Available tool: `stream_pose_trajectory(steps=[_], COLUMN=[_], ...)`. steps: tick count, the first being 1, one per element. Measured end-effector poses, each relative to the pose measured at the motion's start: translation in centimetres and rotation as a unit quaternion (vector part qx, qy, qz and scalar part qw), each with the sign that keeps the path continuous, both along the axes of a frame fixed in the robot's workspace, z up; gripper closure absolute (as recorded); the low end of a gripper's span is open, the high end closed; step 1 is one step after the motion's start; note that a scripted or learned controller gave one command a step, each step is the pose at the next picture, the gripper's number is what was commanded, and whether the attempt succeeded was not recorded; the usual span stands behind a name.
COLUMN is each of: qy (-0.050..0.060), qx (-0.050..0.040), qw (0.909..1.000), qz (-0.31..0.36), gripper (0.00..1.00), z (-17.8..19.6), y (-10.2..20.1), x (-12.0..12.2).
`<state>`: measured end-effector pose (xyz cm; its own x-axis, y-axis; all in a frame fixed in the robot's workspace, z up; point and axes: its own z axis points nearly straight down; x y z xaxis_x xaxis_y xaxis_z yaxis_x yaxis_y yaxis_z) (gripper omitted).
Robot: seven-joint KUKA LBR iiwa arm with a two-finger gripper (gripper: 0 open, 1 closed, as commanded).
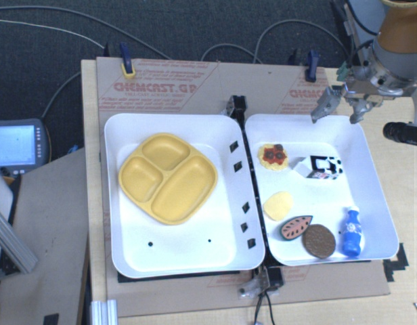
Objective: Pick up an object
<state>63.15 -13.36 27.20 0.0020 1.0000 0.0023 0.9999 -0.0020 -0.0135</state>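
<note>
In the right bin's near corner, blue bottle (351,233) stands upright; pincer (342,108) spread wide

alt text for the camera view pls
The open hand hovers above the right bin's far edge, holding nothing. That bin holds small toy foods and a blue bottle; the left bin holds a yellow divided plate.

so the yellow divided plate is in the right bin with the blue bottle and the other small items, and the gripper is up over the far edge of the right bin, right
Not quite. The camera view shows the yellow divided plate in the left bin, alone. The blue bottle and the other small items are in the right bin, and the gripper is indeed over the far edge of that bin.
</note>
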Motion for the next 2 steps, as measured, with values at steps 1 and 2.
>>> stream_pose_trajectory(steps=[1, 2], qy=[-0.006, -0.003], qx=[-0.0011, -0.0003], qw=[1.0, 1.0], qz=[0.001, 0.001], gripper=[0.0, 0.0], z=[0.8, -5.6], y=[0.0, 0.1], x=[0.2, 0.0])
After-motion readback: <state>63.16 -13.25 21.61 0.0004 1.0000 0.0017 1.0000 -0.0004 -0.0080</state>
